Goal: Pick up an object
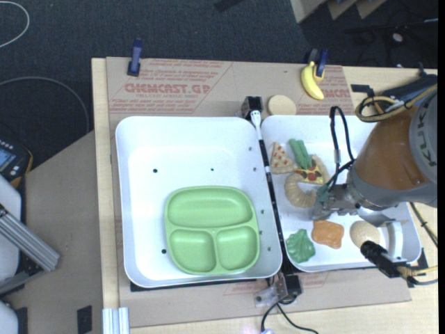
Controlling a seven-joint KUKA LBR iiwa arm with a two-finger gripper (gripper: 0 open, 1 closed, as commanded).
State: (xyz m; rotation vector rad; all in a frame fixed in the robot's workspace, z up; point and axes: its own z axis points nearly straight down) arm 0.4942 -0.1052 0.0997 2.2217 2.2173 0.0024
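Note:
The right bin (278, 127) holds several toy foods: a pizza slice (281, 158), a green pod (301, 152), a beige ring-shaped piece (300, 191), a green leafy piece (300, 244), an orange piece (327, 233) and a pale round piece (363, 234). My gripper (327, 199) is low in this bin, right beside the ring and just above the orange piece. The grey wrist and orange band (389, 155) rise to its right. I see nothing held.
The left bin (139, 145) holds a green divided plate (211, 228). A yellow banana (312, 82) and a tan disc (281, 105) lie on the bench behind the bins. Black cables (338, 134) loop over the right bin.

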